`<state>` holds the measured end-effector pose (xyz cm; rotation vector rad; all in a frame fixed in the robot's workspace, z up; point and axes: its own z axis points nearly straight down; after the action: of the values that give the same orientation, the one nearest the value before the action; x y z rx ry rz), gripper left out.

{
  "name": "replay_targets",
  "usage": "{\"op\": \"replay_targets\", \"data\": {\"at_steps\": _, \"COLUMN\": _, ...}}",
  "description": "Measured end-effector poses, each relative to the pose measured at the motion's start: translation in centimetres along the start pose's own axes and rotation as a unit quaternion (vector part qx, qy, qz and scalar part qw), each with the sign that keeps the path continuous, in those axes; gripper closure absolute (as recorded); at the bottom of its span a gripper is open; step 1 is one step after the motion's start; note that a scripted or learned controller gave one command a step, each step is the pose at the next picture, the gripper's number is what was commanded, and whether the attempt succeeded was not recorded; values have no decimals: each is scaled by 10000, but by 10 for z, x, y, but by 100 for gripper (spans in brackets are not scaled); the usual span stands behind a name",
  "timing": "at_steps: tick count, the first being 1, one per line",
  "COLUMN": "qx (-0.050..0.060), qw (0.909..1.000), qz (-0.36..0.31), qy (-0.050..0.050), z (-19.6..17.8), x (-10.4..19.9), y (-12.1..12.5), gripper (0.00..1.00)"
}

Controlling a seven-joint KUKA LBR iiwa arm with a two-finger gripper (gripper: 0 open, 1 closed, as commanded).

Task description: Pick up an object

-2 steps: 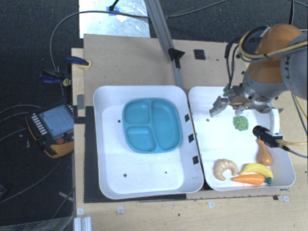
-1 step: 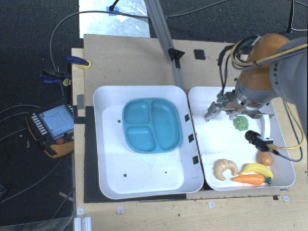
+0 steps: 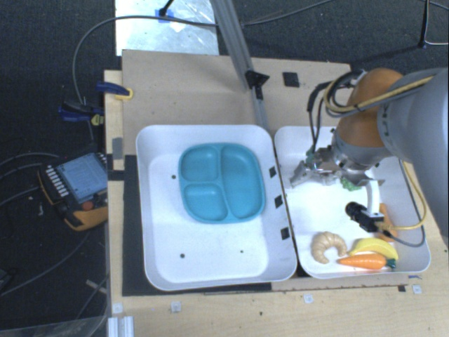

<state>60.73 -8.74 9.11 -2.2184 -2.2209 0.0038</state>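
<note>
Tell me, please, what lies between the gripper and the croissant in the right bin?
In the camera view, bare white bin floor separates the gripper from the croissant.

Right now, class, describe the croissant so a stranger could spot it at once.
Find the right-hand white bin, where the arm reaches in, and look to its near edge. A small cluster of toy food lies there; the croissant is its leftmost piece, pale tan and curled, unlike the yellow banana and orange carrot beside it.
</note>
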Motion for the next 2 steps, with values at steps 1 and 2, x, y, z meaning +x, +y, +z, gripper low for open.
{"op": "replay_targets", "data": {"at_steps": 1, "qx": -32, "qw": 10000, "qz": 2, "qy": -2, "z": -14, "x": 0, "y": 2, "gripper": 100}}
{"op": "replay_targets", "data": {"at_steps": 2, "qx": -49, "qw": 10000, "qz": -13, "qy": -4, "z": -58, "x": -1, "y": 6, "gripper": 100}}
